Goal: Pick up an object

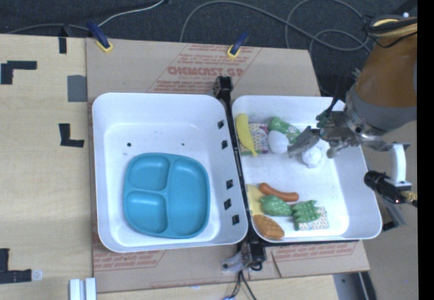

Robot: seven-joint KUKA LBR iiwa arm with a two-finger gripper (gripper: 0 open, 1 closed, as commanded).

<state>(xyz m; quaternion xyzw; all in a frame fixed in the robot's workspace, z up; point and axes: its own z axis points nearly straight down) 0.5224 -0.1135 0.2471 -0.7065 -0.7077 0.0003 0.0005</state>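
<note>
Nearest the table's front edge, the right bin (352,220) holds a cluster of toy food along its near side: a brown bread-like piece (269,226), a green leafy vegetable (274,205), an orange-red sausage (279,192) just behind it, and a green spiky piece (306,211) lying on a speckled packet (316,220). Beside it, the left bin (108,122) carries a blue divided plate (166,194) toward its near half. Between the two bins runs a black clamp strip (232,156).

Farther back in the right bin, a yellow banana (243,133) lies along the left wall, touching a patterned packet (260,136). Next to that sit a white egg-like ball (278,143) and a green item (283,127). A white lump (312,157) lies just under the arm's jaws (316,145), which are spread, one dark finger reaching left toward the ball; nothing is seen pinched between them.

Beyond the bins, cardboard (196,68) covers the table's far side, held by two blue-and-yellow clips, with cables trailing over dark carpet.
</note>
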